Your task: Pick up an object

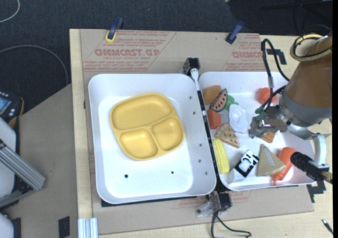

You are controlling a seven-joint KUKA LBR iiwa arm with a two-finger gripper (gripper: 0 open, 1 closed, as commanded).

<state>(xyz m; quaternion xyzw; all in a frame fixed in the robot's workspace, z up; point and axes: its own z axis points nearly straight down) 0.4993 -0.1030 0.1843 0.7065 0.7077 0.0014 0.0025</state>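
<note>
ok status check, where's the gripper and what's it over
Gripper low in the right bin, nothing seen held. Toy food packed around it: corn cob, watermelon slice, sandwich wedge. Yellow divided plate alone in left bin.

Bench (pixel 158 47); two white bins (pixel 100 126).

Arm (pixel 311 81) cut off at right edge — orange toy (pixel 264 94) half hidden, gripper (pixel 262 127) fingertips indistinct
</note>
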